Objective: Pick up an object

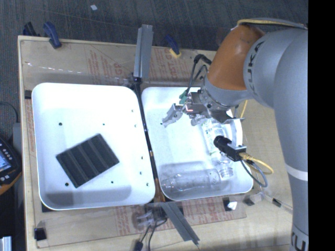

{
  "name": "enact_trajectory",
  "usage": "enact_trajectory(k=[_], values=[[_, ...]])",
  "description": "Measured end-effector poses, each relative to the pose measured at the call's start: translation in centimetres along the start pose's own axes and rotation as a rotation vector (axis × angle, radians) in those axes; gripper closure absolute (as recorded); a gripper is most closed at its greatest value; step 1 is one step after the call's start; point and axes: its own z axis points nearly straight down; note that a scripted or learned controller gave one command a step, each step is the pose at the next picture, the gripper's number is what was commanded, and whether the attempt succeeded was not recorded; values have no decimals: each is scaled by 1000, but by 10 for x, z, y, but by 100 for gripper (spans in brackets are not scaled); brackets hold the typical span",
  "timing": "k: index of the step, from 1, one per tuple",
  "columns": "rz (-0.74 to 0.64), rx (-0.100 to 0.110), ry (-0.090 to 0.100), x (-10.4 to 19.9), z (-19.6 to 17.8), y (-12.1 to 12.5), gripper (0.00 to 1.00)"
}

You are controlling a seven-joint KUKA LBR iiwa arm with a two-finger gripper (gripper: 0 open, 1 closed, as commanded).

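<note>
where the two white bins meet at the middle of the bench, a dark divider rail (pixel 145 135) runs between them, and the arm (pixel 272 61) reaches in from the right over the right bin (pixel 157 101). its gripper (pixel 175 114) hangs above the upper part of that bin, with grey fingers (pixel 168 117) pointing left toward the rail; nothing shows between them, and whether they are spread or pressed together cannot be told from this slant. a black connector (pixel 226 145) with a yellow cable (pixel 259 163) sticks out below the wrist, over the right side of the same bin.

a clear plastic bottle (pixel 191 179) lies on its side near the lower edge of the right bin, its long axis running left to right along that wall. a second clear piece (pixel 217 140) lies beside the connector, running up and down, partly hidden by the wrist; its exact shape is hard to make out.

in the left bin (pixel 47 95) a flat black ribbed slab (pixel 87 159) lies well apart from the gripper, its long axis slanting from lower left to upper right. blue clamps (pixel 52 34) grip the bench's far edge.
</note>
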Motion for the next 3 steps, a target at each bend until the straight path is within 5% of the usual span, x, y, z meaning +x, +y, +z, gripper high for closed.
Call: enact_trajectory(k=[1,2,3], values=[[95,-2,-1,-51,32,-30,0],[-123,-6,-3,-92,38,-18,0],[58,-5,-2,-93,8,-18,0]])
